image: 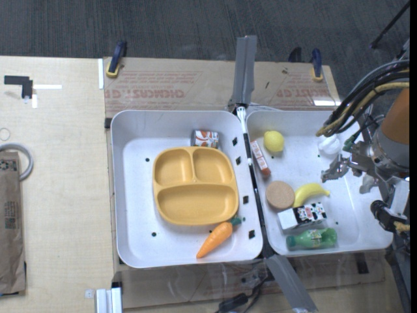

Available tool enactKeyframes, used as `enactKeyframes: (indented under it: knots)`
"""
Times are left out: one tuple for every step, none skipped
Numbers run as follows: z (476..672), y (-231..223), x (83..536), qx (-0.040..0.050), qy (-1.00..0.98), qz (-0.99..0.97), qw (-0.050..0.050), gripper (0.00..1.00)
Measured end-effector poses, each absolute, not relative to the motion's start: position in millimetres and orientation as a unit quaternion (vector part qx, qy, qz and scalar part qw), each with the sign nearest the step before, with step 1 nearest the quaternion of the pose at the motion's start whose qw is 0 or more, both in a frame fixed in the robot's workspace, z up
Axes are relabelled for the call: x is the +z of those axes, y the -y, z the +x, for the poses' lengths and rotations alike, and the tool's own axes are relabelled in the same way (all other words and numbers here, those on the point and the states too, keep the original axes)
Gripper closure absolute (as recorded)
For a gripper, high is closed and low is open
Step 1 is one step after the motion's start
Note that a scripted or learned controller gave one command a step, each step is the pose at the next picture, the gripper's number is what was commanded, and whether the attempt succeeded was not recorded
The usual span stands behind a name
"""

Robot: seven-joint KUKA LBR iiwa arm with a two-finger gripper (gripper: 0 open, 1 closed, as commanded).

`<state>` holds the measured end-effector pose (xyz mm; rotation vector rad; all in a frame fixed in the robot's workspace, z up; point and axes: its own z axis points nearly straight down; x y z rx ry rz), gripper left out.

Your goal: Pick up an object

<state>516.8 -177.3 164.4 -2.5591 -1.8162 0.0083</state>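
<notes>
My gripper hangs over the right part of the right bin, just right of a banana. No object shows in its grasp. The right bin also holds a lemon, a red and white bar, a round tan disc, a black and white carton and a green bottle lying on its side. In the left bin lie a yellow divided plate, a carrot and a small orange and white carton.
Black and yellow cables run down to the arm's orange-banded wrist at the right edge. A grey divider bar stands behind the bins. A brown paper bag lies on the wooden bench at far left.
</notes>
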Motion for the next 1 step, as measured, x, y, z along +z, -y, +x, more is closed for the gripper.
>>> enactKeyframes:
  knots:
    - [477.0, 139.5, 179.8, 0.0041, 0.434, -0.901, 0.003, 0.0]
